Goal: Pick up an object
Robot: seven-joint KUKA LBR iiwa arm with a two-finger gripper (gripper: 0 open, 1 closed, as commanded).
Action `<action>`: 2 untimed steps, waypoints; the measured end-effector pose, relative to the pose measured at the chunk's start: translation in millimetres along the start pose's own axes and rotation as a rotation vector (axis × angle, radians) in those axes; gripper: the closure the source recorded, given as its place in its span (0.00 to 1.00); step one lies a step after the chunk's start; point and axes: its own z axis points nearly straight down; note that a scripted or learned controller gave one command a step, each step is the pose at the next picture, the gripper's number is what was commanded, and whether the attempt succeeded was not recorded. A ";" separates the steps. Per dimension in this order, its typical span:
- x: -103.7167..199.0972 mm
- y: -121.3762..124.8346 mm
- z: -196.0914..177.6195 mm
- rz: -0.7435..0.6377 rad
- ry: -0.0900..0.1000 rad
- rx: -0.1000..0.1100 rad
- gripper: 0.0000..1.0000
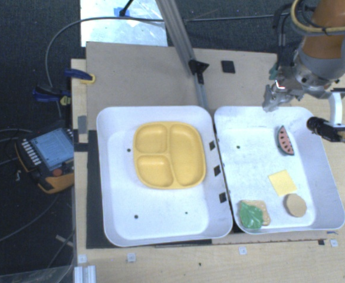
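Presently on the bench (148, 75): two shallow white bins side by side. Left bin (116, 211): one yellow divided tray (169, 155) with three compartments, lying flat a little above the bin's centre, nothing visible in its compartments. Right bin (249, 140): four small items, all resting on the bin floor and apart from the arm. Item one, a watermelon slice (285, 141), red with a green rind, lying near the bin's right wall in its upper half. Item two, a flat yellow square (282, 183), probably a cheese slice, below the watermelon slice and set at a slight angle. Item three, a round tan piece (295, 205), cookie-like, just below and right of the yellow square. Item four, a piece of toast with a green topping (253, 214), at the bin's lower edge, left of the round tan piece. Arm: grey with an orange band, entering from the upper right; its gripper (270, 102) hangs over the top rim of the right bin, well apart from all four items. Jaw state: cannot be told at this angle, and nothing is seen between them. Off the bench at left: a handheld control pendant (49, 155) with cables, on dark carpet.
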 end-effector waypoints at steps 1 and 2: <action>47.8 0.4 14.2 -0.003 0.002 0.006 1.00; 106.3 4.5 24.0 -0.004 0.002 0.006 1.00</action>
